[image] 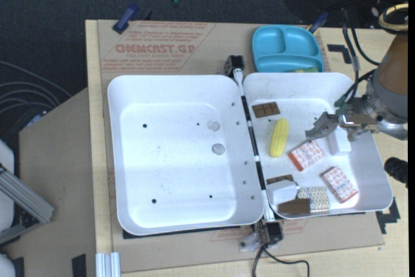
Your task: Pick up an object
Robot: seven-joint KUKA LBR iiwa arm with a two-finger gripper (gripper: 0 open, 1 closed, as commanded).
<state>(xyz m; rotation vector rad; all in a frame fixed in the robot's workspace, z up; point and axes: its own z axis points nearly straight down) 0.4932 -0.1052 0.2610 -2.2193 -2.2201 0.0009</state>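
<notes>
Two shallow, glossy white plastic bins sat side by side: the left bin [175, 159] at frame centre and the right bin [363, 194] at lower right. The metal gripper [322, 128] hovered at right, holding nothing; whether its fingers stood apart could not be determined. Just left of it lay a knobbly yellow corn cob [279, 137], with a checked red-and-white packet [307, 155] just below.

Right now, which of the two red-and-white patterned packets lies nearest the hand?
The upper-left packet, beside the yellow corn, just below the hand. The other packet lies farther toward the bin's lower right corner.
</notes>
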